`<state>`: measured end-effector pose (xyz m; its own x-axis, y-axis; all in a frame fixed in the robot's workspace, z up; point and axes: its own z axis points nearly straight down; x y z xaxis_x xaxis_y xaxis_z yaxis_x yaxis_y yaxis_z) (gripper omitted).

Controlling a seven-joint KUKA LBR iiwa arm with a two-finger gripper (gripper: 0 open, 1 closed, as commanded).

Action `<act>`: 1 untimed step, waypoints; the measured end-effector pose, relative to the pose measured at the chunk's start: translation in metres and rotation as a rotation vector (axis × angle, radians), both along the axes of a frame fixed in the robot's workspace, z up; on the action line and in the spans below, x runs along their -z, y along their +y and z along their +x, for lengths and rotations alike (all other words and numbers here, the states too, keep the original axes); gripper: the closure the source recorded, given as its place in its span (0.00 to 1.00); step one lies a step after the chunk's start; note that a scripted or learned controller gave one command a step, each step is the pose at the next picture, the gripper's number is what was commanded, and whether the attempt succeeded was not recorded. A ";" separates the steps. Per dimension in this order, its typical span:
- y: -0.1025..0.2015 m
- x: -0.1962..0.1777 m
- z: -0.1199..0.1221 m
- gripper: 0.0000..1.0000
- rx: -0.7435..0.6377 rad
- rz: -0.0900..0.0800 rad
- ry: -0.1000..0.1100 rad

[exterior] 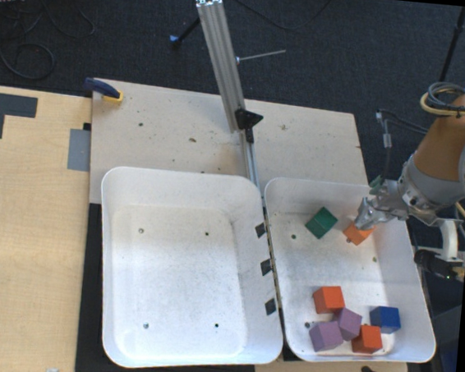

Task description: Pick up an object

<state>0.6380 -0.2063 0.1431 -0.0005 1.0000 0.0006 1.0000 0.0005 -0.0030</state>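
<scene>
My gripper (364, 223) reaches in from the right over the upper part of the right bin (423, 302). A small orange block (357, 233) sits between its fingertips, and the fingers are shut on it. A green block (322, 223) lies just to its left on the bin floor. Near the bin's front lie an orange cube (329, 298), two purple blocks (349, 322) (325, 335), a blue block (385, 318) and another orange block (367, 339), bunched together.
The left bin (185, 178) stands beside the right one, with black clips (264, 265) along the shared rim. A slanted aluminium post (223, 52) rises behind the bins. A blue-and-yellow tool (104, 89) lies at the bench's back left.
</scene>
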 end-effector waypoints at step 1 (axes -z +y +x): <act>-0.002 -0.064 0.000 1.00 0.001 -0.002 -0.007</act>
